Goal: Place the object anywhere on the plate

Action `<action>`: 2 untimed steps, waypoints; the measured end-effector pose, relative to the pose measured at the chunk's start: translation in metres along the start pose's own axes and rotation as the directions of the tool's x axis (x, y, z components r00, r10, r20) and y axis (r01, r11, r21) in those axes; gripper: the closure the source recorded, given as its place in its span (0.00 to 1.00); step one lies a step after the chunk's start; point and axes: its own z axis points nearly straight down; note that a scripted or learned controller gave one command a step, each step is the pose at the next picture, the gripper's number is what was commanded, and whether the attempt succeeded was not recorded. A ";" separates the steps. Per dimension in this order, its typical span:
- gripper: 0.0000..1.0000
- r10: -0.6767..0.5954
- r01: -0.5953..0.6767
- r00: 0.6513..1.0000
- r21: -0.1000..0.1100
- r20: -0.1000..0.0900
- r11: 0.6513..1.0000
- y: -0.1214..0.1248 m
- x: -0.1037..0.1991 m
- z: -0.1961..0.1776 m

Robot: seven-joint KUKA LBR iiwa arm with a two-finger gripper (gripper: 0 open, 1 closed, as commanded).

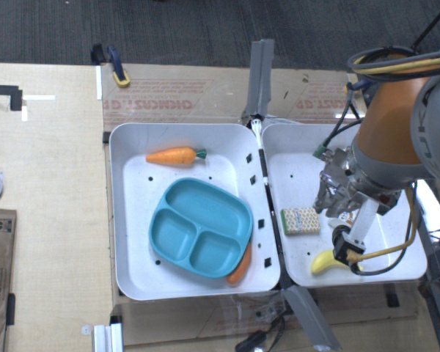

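The arm (396, 123) reaches in from the right and hangs over the right bin (293, 152). Its gripper (331, 196) sits low over the middle of that bin. The wrist hides the tip, so I cannot tell whether the gripper is spread or closed, and nothing can be seen pinched in it.

The left bin (121, 196) holds the blue plate (200, 227), a three-part dish lying at a tilt in the bin's near half. A carrot (172, 155) lies beyond it toward the far wall, long axis left to right and green end to the right. A second orange piece (240, 268) pokes out from beside the plate's near right edge.

Two things in the right bin could be the task's object. The patterned block (300, 220) lies flat just left of the gripper and slightly nearer, close to the wall between the bins, with its longer side running left to right. The small yellow banana (323, 262) lies nearer again, by the near wall.

The block looks the likelier pick, since it sits just beside the gripper. Taking it would call for a short shift left and toward the near side, then a carry left across the dividing wall to the plate.
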 end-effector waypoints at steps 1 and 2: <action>1.00 -0.038 0.038 0.999 0.003 0.000 0.999 0.022 -0.037 0.061; 1.00 -0.072 0.072 0.997 0.002 0.000 0.997 0.035 -0.059 0.060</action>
